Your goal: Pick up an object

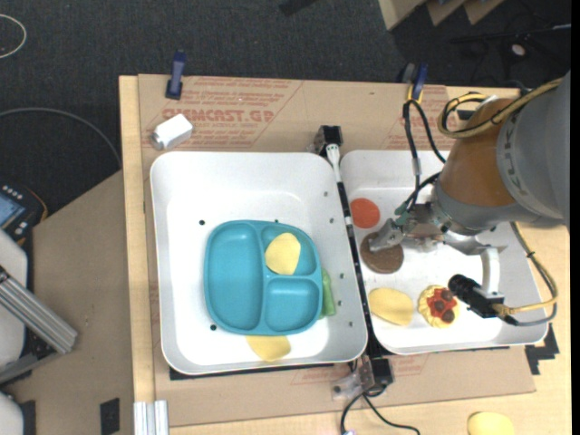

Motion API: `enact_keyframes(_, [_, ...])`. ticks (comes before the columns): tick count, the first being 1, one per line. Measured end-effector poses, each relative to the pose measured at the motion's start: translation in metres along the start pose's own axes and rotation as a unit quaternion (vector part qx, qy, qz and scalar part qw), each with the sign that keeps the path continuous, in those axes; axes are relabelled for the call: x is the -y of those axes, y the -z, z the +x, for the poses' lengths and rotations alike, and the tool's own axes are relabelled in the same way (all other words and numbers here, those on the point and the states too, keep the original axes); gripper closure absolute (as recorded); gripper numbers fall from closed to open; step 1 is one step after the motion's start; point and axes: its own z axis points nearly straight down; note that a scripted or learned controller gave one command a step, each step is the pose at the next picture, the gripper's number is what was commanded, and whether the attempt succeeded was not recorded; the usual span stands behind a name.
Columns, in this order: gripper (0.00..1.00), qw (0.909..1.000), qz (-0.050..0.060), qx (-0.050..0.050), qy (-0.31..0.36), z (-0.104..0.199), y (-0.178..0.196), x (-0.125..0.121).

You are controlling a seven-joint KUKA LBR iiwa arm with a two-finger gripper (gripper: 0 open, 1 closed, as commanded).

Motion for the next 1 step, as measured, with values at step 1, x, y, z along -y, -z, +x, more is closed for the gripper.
enact_keyframes(1, [0.00,1.0000,0.001,-0.001,-0.001,-0.0297,-0.0002,0.0377])
